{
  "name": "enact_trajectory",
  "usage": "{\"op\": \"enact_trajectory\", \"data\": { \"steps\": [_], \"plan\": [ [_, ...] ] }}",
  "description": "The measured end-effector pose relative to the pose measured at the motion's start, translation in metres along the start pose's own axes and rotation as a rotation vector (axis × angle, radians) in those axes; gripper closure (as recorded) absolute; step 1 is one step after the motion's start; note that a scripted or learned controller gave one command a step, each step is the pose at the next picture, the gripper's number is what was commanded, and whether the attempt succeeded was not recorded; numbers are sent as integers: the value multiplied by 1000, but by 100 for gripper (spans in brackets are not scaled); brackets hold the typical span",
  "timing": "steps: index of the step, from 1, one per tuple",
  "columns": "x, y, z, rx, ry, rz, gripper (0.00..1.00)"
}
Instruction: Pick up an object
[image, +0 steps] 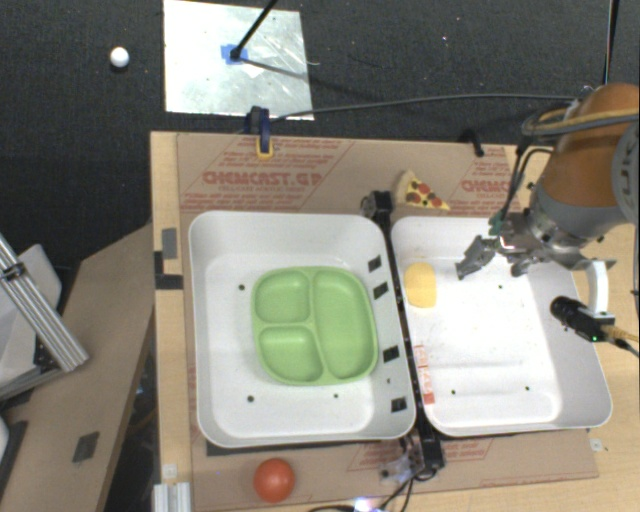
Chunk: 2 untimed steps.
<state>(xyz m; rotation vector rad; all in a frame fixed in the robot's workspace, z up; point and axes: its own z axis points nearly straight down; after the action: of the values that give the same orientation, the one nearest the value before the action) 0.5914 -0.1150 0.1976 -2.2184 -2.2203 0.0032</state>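
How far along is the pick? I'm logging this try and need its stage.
Nothing looks picked yet. The gripper hangs over the right bin, jaws apart with nothing between them. In hand: the approach, with the yellow object lying just left of it in that bin, untouched. Left to do: reach it, close and lift. The green tray sits in the left bin.

Arm (590, 165): bulky rounded segments. Upper part a glossy orange band (590, 140), smooth, with highlights along its top. Below it a grey wrist housing (572, 215), metallic, ring-like. Thin dark cable (515, 190) runs down the arm's left flank toward the wrist. Hand (495, 255): small, dark grey metal, angular fingers, some pale fittings at its base. White bracket (598, 285) under the wrist; black cylindrical unit (575, 318) below it showing a tiny green light.
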Motion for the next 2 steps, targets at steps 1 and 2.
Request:
{"op": "enact_trajectory", "data": {
  "steps": [1, 2],
  "plan": [
    [-6, 2, 44, -1, 0, 0, 0],
    [-1, 12, 93, -2, 0, -4, 0]
  ]
}}
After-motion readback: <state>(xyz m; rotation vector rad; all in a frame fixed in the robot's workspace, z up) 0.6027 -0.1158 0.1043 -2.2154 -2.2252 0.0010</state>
